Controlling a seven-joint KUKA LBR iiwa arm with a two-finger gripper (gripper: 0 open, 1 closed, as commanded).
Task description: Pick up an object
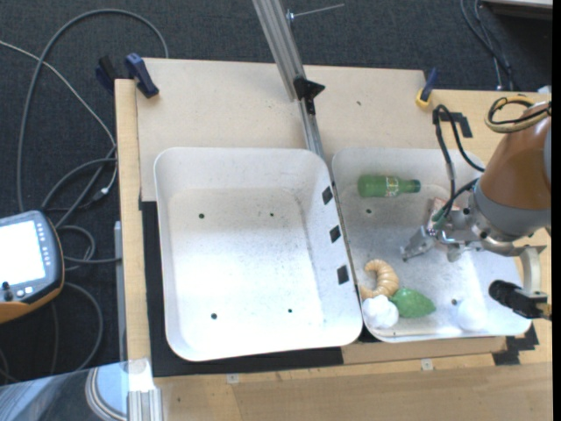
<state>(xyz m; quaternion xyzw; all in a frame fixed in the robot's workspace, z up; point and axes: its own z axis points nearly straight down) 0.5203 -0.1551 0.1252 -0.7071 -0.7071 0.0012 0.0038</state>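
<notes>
Objects to choose from all lie in the right bin (346,169): a green bottle (388,185) on its side near the far wall, and a tight cluster in the near-left corner made of a tan curled piece (382,277), a white lump (380,312) and a green leaf-shaped item (412,303). The left bin (175,182) holds nothing to aim for.

The gripper (419,249) hangs low over the middle of the right bin, between the bottle and the cluster, apart from both. Nothing sits between its fingers. Whether the jaws stand apart or together I cannot tell; the tip is small and blurred against the speckled floor.

To do the grasp well, I would pick 1 target and commit. The bottle looks the cleaner choice: it lies alone, with free floor on both long sides, so the fingers could straddle its body across the narrow width. The 3 clustered pieces touch or nearly touch, and the bin wall crowds them, so a descent there risks pushing 1 aside or catching 2. Centre over the bottle's body, not the cap, before closing.
</notes>
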